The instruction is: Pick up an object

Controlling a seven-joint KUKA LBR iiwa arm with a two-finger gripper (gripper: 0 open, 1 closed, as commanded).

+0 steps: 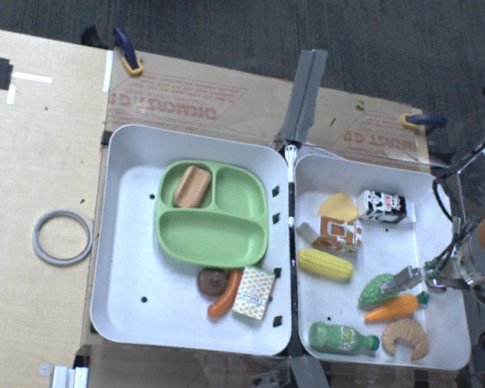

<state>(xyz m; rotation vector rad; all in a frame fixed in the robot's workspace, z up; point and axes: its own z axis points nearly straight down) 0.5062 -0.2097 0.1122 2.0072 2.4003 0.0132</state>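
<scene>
You are looking at smooth plastic play food lying in the right bin [445, 358]: a ridged yellow corn cob [324, 264], a tapered orange carrot [391, 307], a bumpy green vegetable [380, 288], a curved tan croissant [406, 338]. The gripper [412, 278] is reaching in from the right, hanging low beside the green vegetable and carrot; you cannot tell how it is set.

Arm low, fingers [408, 279] seemingly parted
</scene>
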